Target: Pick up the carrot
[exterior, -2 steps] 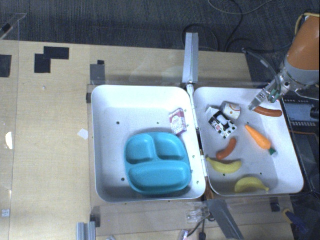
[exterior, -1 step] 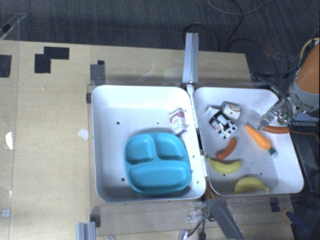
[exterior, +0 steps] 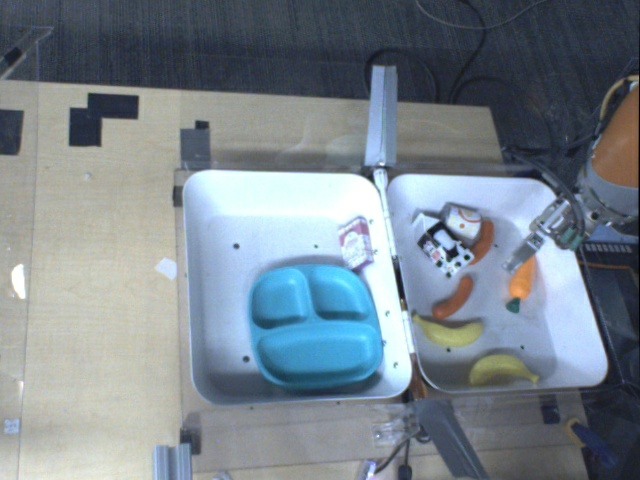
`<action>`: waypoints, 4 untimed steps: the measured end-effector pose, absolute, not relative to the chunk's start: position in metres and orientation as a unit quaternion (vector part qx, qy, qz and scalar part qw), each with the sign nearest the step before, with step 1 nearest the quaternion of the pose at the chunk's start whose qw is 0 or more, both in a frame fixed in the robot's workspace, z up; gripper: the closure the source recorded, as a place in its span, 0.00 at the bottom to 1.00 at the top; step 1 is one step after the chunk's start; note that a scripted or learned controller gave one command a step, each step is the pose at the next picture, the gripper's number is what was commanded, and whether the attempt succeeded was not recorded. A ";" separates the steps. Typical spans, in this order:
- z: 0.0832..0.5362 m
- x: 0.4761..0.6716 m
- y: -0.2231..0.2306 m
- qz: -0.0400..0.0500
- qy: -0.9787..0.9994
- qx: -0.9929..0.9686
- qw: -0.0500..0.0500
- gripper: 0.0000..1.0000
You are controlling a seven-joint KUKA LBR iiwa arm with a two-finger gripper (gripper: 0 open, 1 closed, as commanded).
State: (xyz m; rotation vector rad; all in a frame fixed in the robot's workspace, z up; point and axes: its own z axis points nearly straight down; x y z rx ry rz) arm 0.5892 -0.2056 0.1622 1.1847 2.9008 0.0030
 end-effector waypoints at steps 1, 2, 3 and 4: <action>0.138 0.577 -0.205 0.001 0.919 0.393 0.004 0.00; 0.090 0.544 -0.206 0.001 0.920 0.391 0.007 0.00; 0.090 0.547 -0.182 0.001 0.928 0.372 0.008 0.00; 0.089 0.559 -0.204 0.002 0.911 0.412 0.006 0.00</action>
